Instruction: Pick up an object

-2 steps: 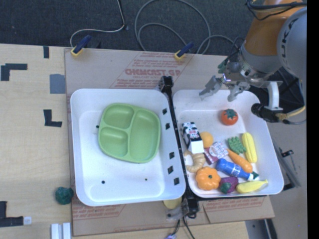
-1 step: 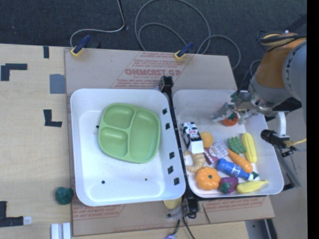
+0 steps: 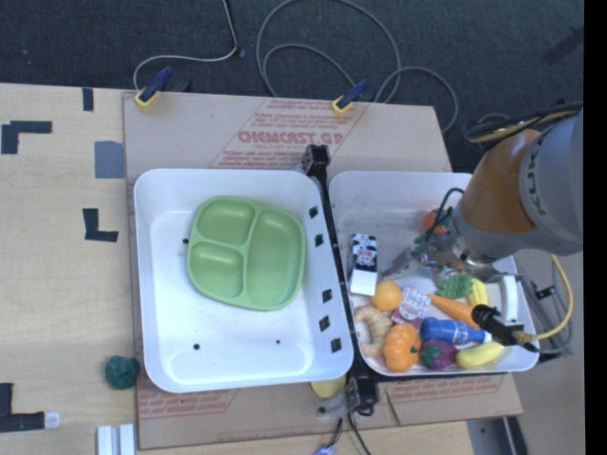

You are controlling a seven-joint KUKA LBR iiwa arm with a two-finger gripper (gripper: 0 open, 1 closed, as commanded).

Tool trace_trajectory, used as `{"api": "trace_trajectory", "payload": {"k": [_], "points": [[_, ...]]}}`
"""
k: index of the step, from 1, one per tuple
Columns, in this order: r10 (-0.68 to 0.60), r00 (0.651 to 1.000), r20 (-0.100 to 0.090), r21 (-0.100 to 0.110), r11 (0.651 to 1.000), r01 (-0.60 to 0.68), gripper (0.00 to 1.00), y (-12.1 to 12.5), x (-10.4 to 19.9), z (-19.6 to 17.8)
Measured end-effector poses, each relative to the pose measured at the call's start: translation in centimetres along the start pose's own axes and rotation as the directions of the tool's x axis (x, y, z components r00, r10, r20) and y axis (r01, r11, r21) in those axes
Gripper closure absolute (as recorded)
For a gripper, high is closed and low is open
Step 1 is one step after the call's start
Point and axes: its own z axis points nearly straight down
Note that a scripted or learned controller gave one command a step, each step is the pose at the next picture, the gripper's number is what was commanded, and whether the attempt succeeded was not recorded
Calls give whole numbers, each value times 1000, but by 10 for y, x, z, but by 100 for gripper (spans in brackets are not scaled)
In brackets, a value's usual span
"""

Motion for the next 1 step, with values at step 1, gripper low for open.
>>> {"api": "trace_trajectory", "payload": {"k": [1], "points": [[-3, 1000, -1, -2, 1000, 3, 0, 67, -37, -3]]}}
